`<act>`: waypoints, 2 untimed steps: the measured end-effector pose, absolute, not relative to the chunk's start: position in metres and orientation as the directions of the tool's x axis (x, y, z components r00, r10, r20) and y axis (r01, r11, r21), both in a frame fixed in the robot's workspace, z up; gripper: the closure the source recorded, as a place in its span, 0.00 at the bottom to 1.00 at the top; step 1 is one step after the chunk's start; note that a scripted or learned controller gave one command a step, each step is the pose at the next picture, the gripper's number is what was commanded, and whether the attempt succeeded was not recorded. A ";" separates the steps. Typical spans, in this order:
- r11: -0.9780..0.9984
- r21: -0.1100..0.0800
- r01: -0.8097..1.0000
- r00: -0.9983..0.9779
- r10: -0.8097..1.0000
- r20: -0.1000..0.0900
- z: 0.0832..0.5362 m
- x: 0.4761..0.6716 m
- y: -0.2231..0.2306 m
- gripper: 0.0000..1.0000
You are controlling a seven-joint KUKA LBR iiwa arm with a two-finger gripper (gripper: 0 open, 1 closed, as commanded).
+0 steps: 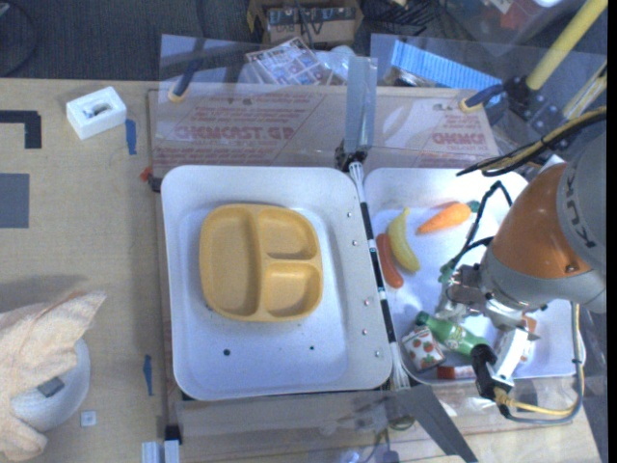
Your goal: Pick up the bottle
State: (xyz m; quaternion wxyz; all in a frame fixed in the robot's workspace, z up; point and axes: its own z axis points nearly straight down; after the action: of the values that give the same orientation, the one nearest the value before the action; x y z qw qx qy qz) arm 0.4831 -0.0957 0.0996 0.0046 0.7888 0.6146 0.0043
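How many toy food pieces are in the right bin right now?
3 clearly: banana, carrot behind it, red sausage beside the banana. The arm may hide more.

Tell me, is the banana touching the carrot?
Apart. The camera view shows a strip of white bin floor between the banana and the carrot in the right bin.

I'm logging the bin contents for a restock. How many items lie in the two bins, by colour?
Yellow: 2, tray, banana
Orange: 2, carrot, sausage-shaped piece
Green: 1, bottle
White and red: 1, small box
Total: 6
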 end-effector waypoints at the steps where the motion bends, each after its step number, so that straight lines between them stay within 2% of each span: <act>1: -0.244 0.010 0.970 0.244 0.970 0.001 0.099 0.482 -0.096 0.00; 2: -0.270 0.004 0.963 0.270 0.963 0.001 0.088 0.481 -0.094 0.00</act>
State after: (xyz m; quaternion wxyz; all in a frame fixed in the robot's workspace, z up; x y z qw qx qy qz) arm 0.4807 -0.0943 0.0880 0.0014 0.7968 0.6042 0.0016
